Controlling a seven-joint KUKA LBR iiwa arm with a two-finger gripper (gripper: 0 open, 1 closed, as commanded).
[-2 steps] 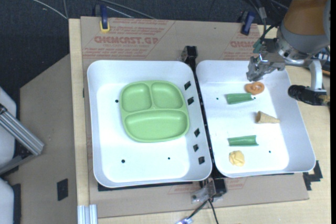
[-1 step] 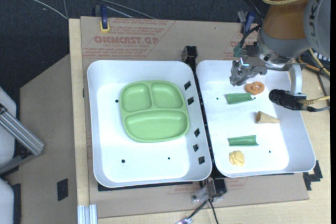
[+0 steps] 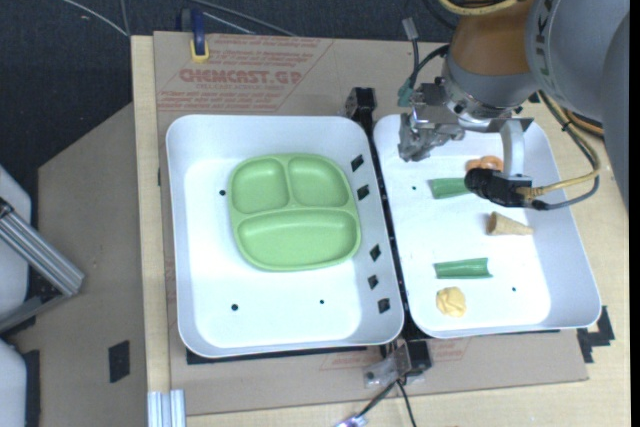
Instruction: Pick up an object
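The right white bin [image 3: 560, 305] holds several small things: a green strip [image 3: 446, 186] near its middle, a second green piece [image 3: 462, 267] lower down, a yellow lump [image 3: 451, 300] near the front, a tan wedge [image 3: 509, 224] and a small orange piece [image 3: 486, 163]. My gripper [image 3: 415, 146] hangs over the far left part of this bin, just up and left of the upper green strip. Nothing shows between its fingers.
The left white bin [image 3: 200, 295] bears a green divided plate [image 3: 294, 212]. Black clips line the seam between the two bins. Cables loop around the arm at the right, and a black fitting [image 3: 497, 186] sits beside the orange piece.
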